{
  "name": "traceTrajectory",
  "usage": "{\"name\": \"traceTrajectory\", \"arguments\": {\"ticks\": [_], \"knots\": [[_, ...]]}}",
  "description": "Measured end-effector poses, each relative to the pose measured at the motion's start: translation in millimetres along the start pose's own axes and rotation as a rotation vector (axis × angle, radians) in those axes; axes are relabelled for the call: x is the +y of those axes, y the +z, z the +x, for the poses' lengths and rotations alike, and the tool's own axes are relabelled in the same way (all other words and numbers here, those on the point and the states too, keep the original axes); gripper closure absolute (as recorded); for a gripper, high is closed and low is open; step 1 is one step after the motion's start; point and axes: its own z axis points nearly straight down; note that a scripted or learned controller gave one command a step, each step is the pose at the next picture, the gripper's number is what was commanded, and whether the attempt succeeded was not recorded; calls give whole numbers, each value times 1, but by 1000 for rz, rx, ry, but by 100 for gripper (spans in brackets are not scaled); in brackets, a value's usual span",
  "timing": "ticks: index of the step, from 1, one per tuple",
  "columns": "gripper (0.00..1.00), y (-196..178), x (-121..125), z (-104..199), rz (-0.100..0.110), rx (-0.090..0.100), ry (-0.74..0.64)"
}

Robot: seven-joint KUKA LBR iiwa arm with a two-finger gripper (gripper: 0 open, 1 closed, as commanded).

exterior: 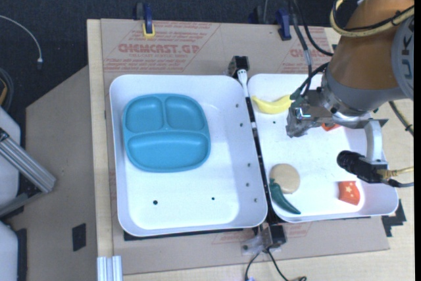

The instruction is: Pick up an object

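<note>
The right bin [314,158] holds several small things. A yellow banana [271,104] lies at its far left corner. A beige round piece [285,177] and a dark green pepper [284,198] sit near its front left. A red-orange piece [349,191] rests at the front right. My gripper [298,120] hangs low over the bin's far half, just right of the banana. A small orange bit [329,126] peeks out from under the wrist.
In the left bin [191,197], a blue divided plate [166,131] lies at the far left. The ridge between the two bins [253,141] runs close to the banana and the pepper.
</note>
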Motion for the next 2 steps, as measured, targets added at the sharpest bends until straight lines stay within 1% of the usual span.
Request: {"name": "traceTrajectory", "arguments": {"ticks": [1,2], "knots": [[100,-1,-10,53,1,0,0],[100,9,-25,101,2,-1,1]]}}
